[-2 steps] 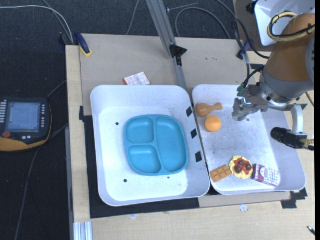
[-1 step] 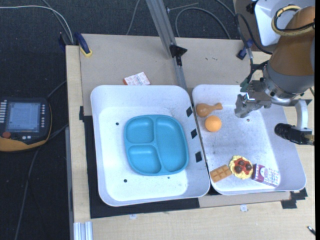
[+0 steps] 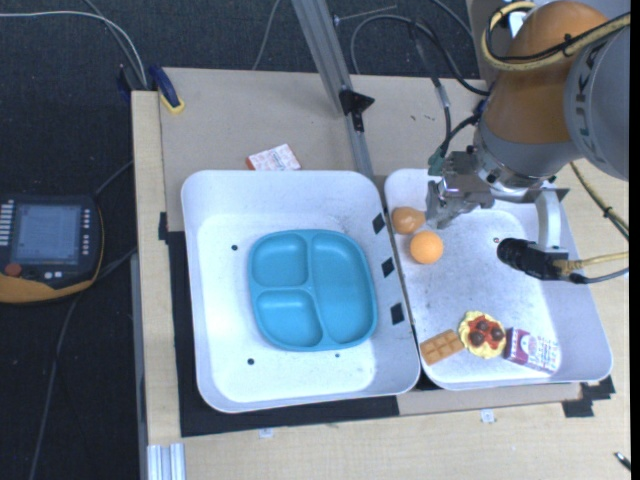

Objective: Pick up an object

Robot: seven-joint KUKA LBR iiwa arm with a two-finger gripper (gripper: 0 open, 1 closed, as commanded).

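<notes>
The gripper [image 3: 441, 211] hangs over the right bin [image 3: 590, 353], just above an orange ball [image 3: 427, 247] and a tan egg-like ball [image 3: 405, 219]. Whether it is open cannot be told. A waffle [image 3: 441, 347], fruit tart [image 3: 483, 334] and maroon packet [image 3: 531, 349] lie near the front. A blue divided plate [image 3: 311, 290] sits in the left bin [image 3: 215, 368].

The tan desk [image 3: 230, 118] carried two white bins side by side, the left bin [image 3: 215, 368] and right bin [image 3: 590, 353], plus a small red-and-white packet [image 3: 274, 158] behind the left one.
</notes>
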